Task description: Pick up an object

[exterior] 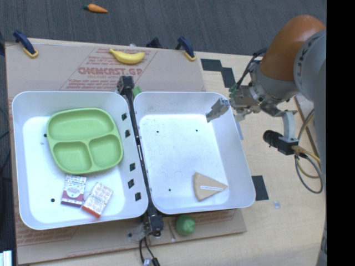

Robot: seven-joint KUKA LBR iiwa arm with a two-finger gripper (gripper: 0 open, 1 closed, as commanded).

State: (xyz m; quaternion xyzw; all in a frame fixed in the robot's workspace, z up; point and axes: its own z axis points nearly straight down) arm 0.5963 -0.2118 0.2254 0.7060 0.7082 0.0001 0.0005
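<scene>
A tan wedge (208, 186) lies in the right bin (183, 148), near its front right corner. The left bin (28, 159) holds a green divided plate (84, 138) and, in front of it, two small snack packets (74, 190) (97, 198). My gripper (218, 110) hangs over the right bin's back right corner, well away from the wedge. Nothing shows in it.
A yellow banana (127, 55) rests on the cardboard behind the bins. A green ball (186, 224) sits just outside the right bin's front edge. An orange carrot (97, 8) lies on the floor. Blue clamps (186, 47) grip the cardboard's back edge.
</scene>
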